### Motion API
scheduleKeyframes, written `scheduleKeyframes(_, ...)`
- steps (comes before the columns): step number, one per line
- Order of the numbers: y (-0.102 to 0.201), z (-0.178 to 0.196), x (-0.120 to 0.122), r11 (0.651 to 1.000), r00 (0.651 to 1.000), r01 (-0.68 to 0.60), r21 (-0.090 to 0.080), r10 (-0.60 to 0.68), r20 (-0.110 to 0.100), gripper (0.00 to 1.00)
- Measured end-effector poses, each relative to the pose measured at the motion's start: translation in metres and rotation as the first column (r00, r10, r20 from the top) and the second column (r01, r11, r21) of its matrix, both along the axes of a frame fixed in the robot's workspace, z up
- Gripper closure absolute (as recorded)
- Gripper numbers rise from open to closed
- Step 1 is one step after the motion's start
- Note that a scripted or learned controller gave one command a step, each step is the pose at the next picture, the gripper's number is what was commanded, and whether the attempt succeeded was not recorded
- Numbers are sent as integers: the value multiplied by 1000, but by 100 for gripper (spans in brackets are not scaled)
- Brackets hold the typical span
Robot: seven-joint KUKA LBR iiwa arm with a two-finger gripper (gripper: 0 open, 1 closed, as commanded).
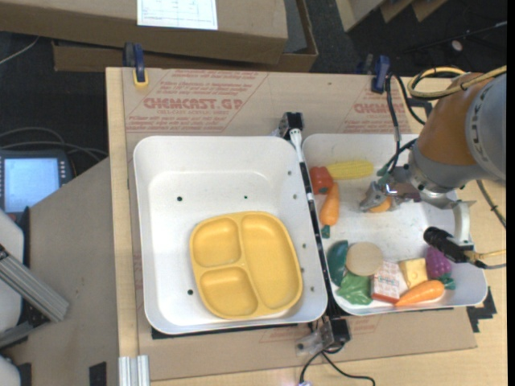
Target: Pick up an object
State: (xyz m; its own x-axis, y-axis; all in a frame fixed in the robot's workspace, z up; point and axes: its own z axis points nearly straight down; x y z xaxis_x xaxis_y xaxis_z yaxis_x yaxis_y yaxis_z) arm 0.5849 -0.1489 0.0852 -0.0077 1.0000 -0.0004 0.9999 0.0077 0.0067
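Spanning the brown bench (241, 103) – two white bins (161, 175), cardboard boxes (161, 14) behind – fingers' (375, 200) grip unclear.

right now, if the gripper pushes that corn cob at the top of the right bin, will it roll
Probably. The corn cob looks rounded and lies on its side, so a sideways nudge may roll it. It looks like smooth toy plastic, likely light and slippery between fingers.

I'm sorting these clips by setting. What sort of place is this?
Probably a robotics lab bench, not a kitchen: a robot arm reaches over two white bins, the food looks like plastic toys, and the board under them is clamped down.
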Motion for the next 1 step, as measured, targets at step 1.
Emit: scheduleKeyframes(1, 95, 107, 3, 1000, 1000, -4, 4, 4, 6, 100)
